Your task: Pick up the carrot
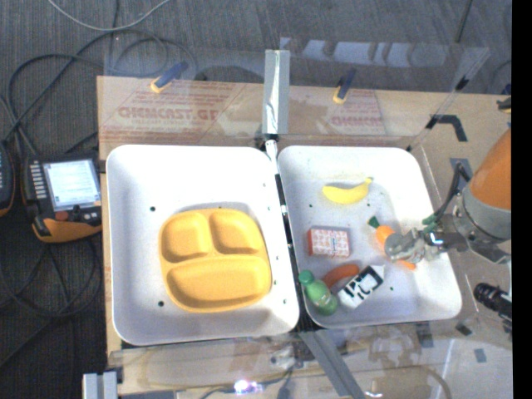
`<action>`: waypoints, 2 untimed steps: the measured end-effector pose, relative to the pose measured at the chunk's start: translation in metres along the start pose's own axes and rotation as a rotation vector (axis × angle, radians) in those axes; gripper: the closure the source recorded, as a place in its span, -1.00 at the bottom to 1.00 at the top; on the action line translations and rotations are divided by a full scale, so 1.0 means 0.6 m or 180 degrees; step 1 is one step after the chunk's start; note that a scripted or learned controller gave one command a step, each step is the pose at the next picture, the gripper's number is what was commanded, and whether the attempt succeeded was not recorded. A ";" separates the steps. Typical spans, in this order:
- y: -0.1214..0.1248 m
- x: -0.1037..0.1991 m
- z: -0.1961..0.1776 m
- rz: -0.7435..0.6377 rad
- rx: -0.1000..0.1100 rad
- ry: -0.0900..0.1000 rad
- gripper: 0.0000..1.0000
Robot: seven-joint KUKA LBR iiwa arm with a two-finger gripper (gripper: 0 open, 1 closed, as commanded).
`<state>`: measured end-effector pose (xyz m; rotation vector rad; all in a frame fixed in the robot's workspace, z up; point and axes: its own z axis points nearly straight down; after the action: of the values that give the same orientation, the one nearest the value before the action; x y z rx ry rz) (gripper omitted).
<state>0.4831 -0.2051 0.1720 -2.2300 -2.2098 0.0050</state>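
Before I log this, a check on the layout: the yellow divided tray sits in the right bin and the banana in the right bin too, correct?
Not quite. The camera view shows the yellow divided tray in the left bin; the banana is in the right bin.

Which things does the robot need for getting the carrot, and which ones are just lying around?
Needed:
- carrot, in the right bin
- tool, right over the carrot

Just lying around:
- banana
- small red box
- green bottle
- black-and-white packet
- yellow divided tray in the left bin
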 end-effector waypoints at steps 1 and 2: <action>0.001 0.067 -0.013 0.0338 0.0000 0.0006 1.00; 0.001 0.059 -0.034 0.0661 -0.0003 0.0003 1.00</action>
<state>0.4843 -0.1695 0.1926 -2.4472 -1.9672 0.0031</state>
